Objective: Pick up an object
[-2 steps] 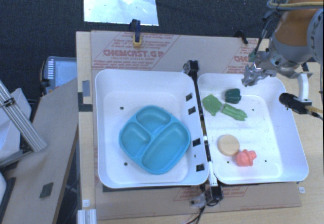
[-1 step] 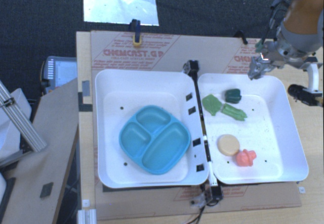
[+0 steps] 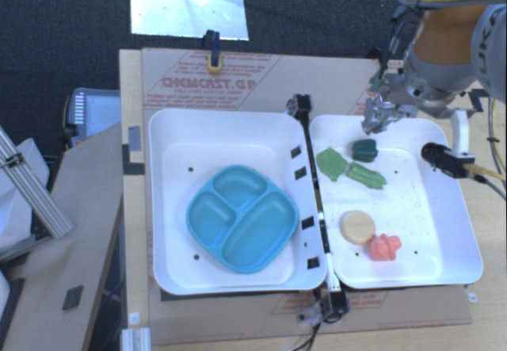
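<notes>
Tool (image 3: 376,121) hangs over the far rim of one shallow white plastic bin (image 3: 453,219), at the corner next to the seam between the two bins. Whether it is spread or pressed together: cannot tell from this angle.

Candidate objects, all on the floor of the bin under the tool:
- Small dark green blocky piece (image 3: 364,150): closest to the tool, just on the camera side of it, lying clear of it.
- Pale green leaf-shaped piece (image 3: 330,163): a little further from the tool, toward the seam.
- Mid-green elongated ridged piece (image 3: 367,176): beyond the dark green one, beside the leaf; touching it or not, cannot tell.
- Tan round disc (image 3: 357,227) and coral-pink lumpy figure (image 3: 384,247): well apart from the tool at the near end, just beside each other.

The second white bin (image 3: 170,151), across the seam from the tool, holds a light blue three-compartment plastic plate (image 3: 242,217).

Surface: a row of small black clips (image 3: 300,173) runs along the seam. Both bins sit on a brown cardboard sheet with red print (image 3: 238,80), laid on the pale wooden table (image 3: 493,223). A yellow-and-black clamp (image 3: 212,52) sits at the cardboard's far edge.

Room: dark carpeted floor (image 3: 63,17) beyond the table, with a shiny square metal sheet (image 3: 214,1) lying on it. A grey aluminium rail (image 3: 32,191) leans at the side furthest from the tool.
</notes>
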Motion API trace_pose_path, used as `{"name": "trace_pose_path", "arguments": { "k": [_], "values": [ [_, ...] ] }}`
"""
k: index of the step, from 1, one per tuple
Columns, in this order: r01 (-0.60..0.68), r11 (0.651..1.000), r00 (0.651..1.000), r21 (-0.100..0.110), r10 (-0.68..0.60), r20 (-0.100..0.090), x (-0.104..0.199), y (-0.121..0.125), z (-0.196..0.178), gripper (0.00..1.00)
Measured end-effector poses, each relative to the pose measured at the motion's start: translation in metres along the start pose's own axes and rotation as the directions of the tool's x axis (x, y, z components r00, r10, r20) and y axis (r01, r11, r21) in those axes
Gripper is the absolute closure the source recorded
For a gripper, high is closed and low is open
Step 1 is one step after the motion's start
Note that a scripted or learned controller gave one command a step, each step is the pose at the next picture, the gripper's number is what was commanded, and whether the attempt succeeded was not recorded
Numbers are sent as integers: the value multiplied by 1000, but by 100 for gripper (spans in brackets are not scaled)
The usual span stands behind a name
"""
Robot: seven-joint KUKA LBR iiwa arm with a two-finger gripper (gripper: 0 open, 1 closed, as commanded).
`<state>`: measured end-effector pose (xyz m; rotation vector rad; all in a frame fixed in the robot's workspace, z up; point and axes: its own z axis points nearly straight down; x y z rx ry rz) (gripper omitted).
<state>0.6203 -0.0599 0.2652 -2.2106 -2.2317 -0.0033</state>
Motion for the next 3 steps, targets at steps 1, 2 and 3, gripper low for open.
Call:
{"name": "trace_pose_path", "arguments": {
  "k": [1, 2, 3],
  "values": [
    [0, 1000, 1000, 2, 0, 0, 50, -20, 19, 100],
    [-1, 1000, 1000, 4, 1, 0, 89, -49, 34, 100],
    [0, 1000, 1000, 2, 0, -1, 135, -63, 35, 100]
  ]
}}
